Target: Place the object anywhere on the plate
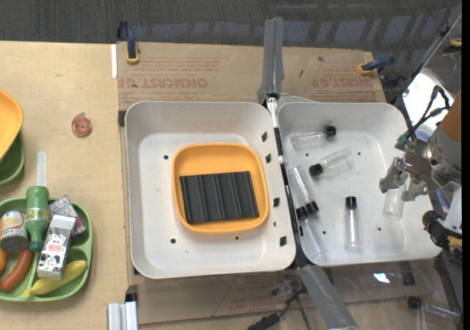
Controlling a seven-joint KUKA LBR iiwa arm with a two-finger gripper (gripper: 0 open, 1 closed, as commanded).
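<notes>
Right bin [367, 251] holds clear vials with black caps: one upright-looking near the front [352, 222], one at the divider [302, 192], two further back [330, 162] [312, 135]. Gripper [396, 187] sits at the bin's right wall with what looks like a clear vial [393, 203] hanging between its fingers; the glass is hard to separate from the white wall, so the pinch is probable, not certain. Plate [220, 156], orange with a dark ribbed insert, lies in the left bin [147, 189], well apart.

Risks: smooth glass slipping in transit over the divider; vial rolling off the ribbed insert on release; an off-centre hold tilting it out.
</notes>
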